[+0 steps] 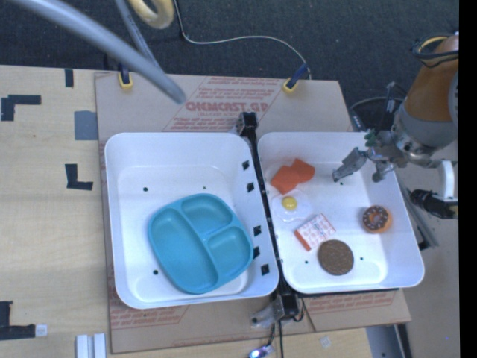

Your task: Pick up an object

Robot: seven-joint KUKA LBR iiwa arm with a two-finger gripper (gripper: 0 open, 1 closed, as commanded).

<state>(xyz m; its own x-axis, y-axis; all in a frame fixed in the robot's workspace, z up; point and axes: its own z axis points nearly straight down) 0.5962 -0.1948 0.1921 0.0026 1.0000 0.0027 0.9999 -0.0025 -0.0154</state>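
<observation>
My gripper (365,167) hangs over the upper right part of the right bin (402,274), its two fingers spread apart with nothing between them. Below and left of it lie an orange block (292,175), a small yellow piece (289,203), a red-and-white checked packet (314,231), a brown round cookie (336,257) and a chocolate doughnut (376,218). The doughnut sits nearest, just below the fingers. The orange-banded arm (432,88) comes in from the right.
A blue divided plate (200,242) lies in the left bin (119,170). A black clip divider (257,192) joins the two bins. A grey pole (97,32) crosses the upper left, above the cardboard sheet.
</observation>
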